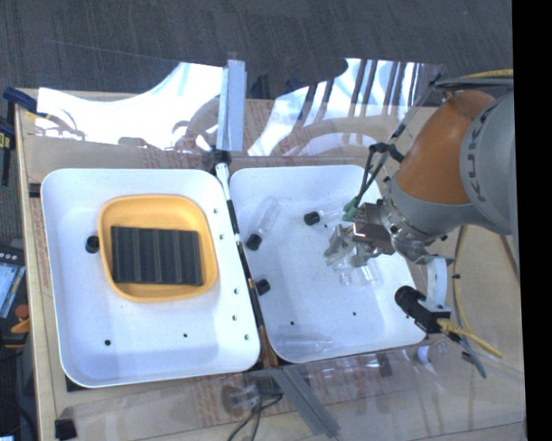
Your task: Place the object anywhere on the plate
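Pick stage. Gripper low in right bin, over what looks like a clear object. Jaws: cannot tell. Next, I'd judge: secure the grasp, then carry it toward nine o'clock to the yellow plate.

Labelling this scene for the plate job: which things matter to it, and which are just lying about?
Job: yellow plate; gripper; clear item beneath it, probably the object.
Lying about: small black piece left of the plate; second black piece near the gripper.
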{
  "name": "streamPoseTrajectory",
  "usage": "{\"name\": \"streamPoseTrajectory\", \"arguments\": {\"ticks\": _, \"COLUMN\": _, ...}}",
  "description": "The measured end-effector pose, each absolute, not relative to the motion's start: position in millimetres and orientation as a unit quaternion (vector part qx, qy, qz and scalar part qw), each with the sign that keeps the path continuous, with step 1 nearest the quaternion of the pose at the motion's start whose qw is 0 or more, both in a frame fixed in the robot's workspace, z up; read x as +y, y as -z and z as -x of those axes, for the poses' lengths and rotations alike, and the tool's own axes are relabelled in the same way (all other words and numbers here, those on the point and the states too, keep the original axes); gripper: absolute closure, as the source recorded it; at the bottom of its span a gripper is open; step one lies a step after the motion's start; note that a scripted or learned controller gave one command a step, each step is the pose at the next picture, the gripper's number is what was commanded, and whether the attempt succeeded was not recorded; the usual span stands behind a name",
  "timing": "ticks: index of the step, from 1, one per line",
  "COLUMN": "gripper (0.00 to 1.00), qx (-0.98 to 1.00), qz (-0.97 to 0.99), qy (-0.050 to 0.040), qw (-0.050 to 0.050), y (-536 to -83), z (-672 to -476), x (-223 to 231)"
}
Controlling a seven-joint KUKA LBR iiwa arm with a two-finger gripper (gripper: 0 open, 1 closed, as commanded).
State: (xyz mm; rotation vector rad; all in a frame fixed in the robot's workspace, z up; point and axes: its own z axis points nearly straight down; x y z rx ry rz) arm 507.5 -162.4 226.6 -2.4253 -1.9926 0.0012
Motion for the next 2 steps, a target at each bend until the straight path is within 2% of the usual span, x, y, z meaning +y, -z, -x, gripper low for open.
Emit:
{"name": "streamPoseTrajectory", "arguments": {"ticks": 1, "gripper": 1.0, "qx": -0.711, "qz": 0.703, "qy": -0.0006, "qw": 0.0, "y": -214.0, "z": -546.1, "x": -149.3}}
{"name": "streamPoseTrajectory", "arguments": {"ticks": 2, "gripper": 1.0, "qx": -0.742, "qz": 0.671, "qy": -0.0007, "qw": 0.001, "y": -192.2, "z": -593.5, "x": -125.8}}
